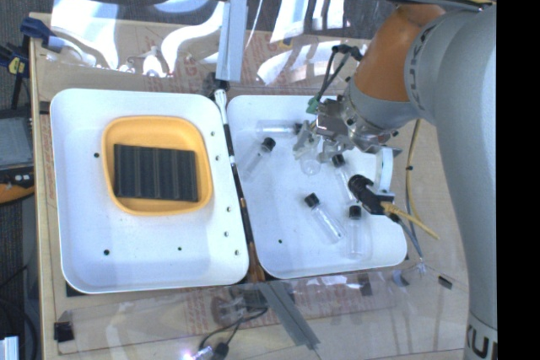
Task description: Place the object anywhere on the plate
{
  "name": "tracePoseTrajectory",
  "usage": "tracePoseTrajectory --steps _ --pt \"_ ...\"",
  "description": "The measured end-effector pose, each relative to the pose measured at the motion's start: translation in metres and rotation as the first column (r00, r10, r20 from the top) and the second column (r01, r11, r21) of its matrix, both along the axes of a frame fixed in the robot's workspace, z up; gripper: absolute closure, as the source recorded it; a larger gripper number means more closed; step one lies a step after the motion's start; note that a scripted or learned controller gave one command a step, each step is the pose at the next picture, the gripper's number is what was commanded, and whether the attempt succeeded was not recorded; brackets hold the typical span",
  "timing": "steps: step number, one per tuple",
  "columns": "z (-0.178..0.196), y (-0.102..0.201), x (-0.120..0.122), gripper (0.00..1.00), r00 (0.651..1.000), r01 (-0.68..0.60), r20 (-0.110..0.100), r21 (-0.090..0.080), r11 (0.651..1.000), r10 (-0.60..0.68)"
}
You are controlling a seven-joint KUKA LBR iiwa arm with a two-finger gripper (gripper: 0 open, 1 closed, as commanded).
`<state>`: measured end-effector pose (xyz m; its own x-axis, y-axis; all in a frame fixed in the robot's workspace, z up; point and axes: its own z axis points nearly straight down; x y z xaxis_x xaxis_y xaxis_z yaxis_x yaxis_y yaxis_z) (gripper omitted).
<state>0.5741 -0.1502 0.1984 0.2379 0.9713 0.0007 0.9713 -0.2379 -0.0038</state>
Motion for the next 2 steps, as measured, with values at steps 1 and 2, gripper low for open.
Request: tracePoseTrajectory --steps 1,2 --pt "-0.018 0.006 -0.012 1.0 0.994 -0.114 -0.001 0.001 0.994 0.114" --pt "-0.002 0.026 0.003 1.0 0.971 -0.238 0.0 0.0 0.971 0.238"
